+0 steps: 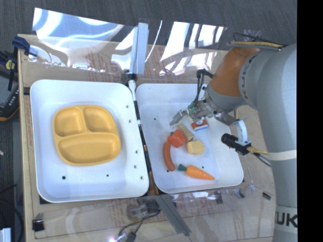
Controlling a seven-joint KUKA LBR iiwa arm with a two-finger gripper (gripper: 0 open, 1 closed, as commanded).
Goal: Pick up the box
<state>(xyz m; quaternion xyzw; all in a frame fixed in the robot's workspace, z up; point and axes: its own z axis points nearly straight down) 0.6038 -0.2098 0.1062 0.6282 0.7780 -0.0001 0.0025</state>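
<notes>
The box (200, 126) is small and white with red and blue print. It lies in the right bin (151, 105), near the bin's middle right. My gripper (192, 119) hangs low over the bin just left of and above the box. It is open, with one grey finger (178, 118) reaching left and the other by the box's upper edge. Nothing sits between the fingers. The arm's orange band (227, 77) and grey body cover the bin's right rear corner.
Below the gripper lie a tan block (185, 133), a red toy pepper (176, 139), a yellow chunk (196, 147), a red sausage (168, 157) and a carrot (199, 173). The left bin (40, 175) holds a yellow divided plate (87, 134).
</notes>
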